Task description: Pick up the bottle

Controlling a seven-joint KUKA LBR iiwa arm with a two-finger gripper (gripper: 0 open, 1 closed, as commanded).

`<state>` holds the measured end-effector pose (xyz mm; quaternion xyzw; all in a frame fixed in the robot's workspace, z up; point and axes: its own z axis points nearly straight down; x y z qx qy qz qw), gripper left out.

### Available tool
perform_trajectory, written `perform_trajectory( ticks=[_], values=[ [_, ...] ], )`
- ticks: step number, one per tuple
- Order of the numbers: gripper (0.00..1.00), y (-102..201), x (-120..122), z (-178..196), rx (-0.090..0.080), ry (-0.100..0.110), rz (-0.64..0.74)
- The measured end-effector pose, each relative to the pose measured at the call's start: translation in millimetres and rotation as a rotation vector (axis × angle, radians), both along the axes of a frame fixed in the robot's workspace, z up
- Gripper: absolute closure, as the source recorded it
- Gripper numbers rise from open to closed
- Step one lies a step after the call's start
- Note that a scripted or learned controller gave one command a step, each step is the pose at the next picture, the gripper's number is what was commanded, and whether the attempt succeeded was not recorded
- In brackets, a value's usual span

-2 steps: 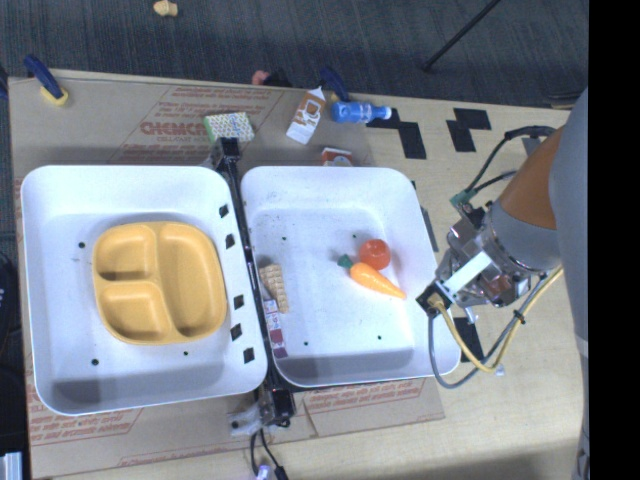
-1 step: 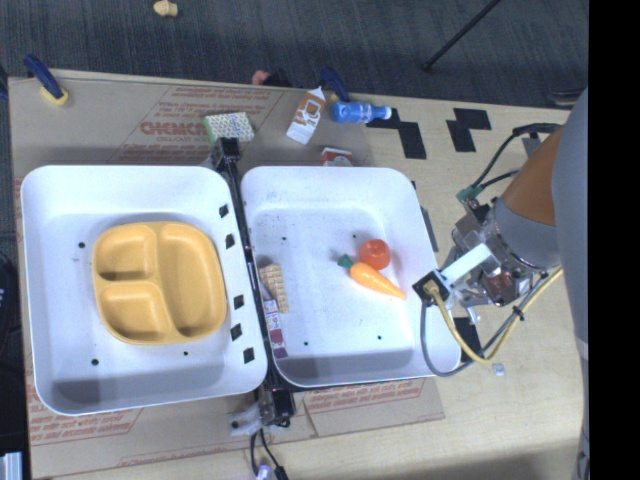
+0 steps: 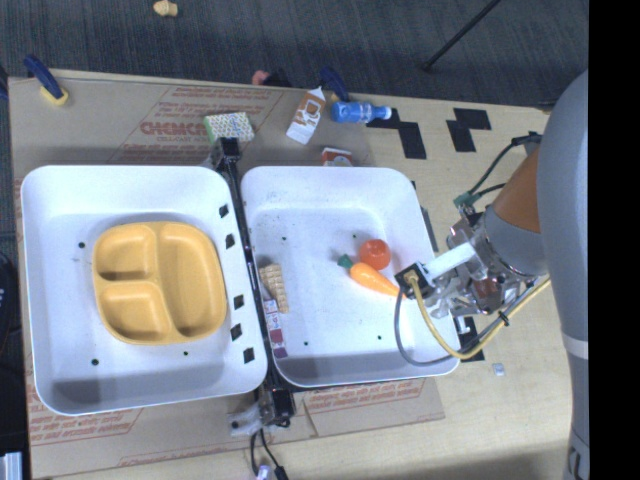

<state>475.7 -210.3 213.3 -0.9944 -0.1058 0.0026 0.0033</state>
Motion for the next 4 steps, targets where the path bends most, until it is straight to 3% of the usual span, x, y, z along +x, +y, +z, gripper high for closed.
perform_trajectory(
  ticks=[3, 4],
  values=[
    [1.0, -1, 1, 55, -0.003, -0.005, 0.098],
    [1.0, 0, 0, 33, -0.001, 0.0, -0.003]
  ],
)
